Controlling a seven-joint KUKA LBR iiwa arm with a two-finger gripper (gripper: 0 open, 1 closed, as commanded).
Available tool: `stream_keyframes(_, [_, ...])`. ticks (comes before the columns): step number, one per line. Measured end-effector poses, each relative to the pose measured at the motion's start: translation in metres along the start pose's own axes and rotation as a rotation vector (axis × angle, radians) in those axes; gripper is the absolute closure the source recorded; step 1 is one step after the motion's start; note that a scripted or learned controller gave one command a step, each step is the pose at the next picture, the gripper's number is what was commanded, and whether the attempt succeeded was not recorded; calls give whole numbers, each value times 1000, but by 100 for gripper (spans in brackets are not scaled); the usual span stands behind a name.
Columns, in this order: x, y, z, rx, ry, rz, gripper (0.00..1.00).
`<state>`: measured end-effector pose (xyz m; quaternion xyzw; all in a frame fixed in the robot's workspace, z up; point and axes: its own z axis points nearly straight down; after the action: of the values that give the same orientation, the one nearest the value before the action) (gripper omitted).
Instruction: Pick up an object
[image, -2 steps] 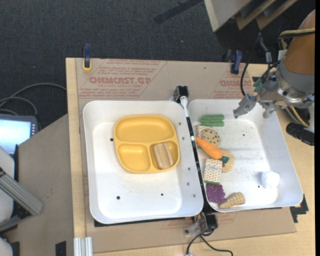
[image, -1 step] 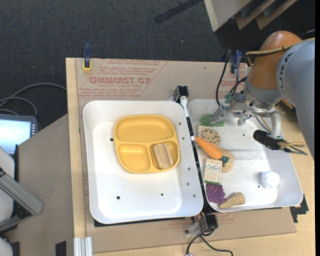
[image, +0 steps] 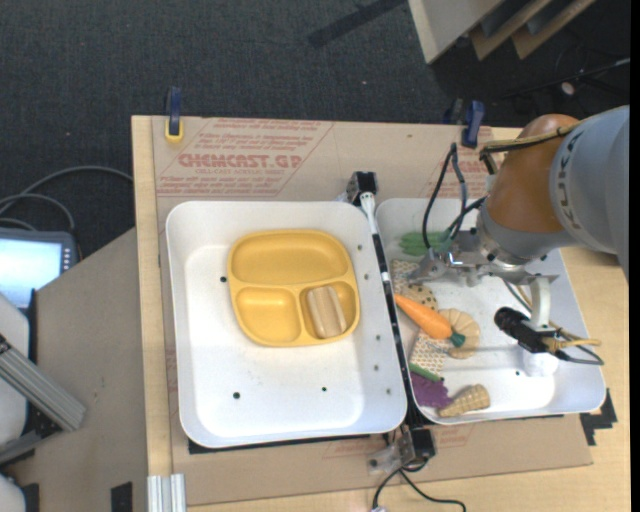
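The grey arm with its orange band reaches over the right bin. My gripper hangs low at the bin's upper middle, just right of a green leafy toy and above an orange carrot. Nothing shows between its fingers. Below the carrot lie a round tan biscuit, a speckled cracker, a purple piece and a pale cone. Another speckled cracker lies by the bin's left wall.
The left bin holds a yellow divided plate with a beige bread-like piece in its lower right compartment. A cardboard sheet lies under both bins. Cables hang by the arm.
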<state>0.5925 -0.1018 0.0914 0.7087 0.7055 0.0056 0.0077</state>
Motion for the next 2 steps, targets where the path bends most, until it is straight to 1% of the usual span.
stream_keyframes(1, [-16, -83, 5, 24, 3, 0, 0])
stream_keyframes(2, [-14, -79, -4, 17, 2, -2, 100])
